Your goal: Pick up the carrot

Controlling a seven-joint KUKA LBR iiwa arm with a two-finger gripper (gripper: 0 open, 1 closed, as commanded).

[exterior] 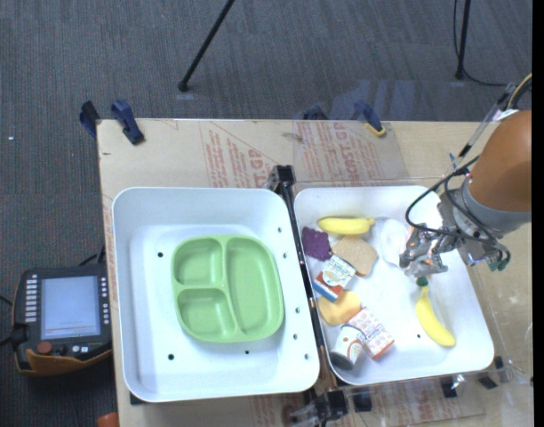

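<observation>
The grey arm's two-finger gripper (423,261) hangs low over the right shallow white bin (482,332), just above the top end of a yellow banana (435,319), and I cannot tell if it is open or closed. I cannot say for sure which thing is the carrot, but the small orange lump (337,310) looks most like it, and it lies near the bin's left wall, well apart from the gripper, between a little striped carton (335,275) and a red-and-white box (372,333). The left shallow white bin (130,238) holds a light green plastic plate with three parts (228,288).
</observation>
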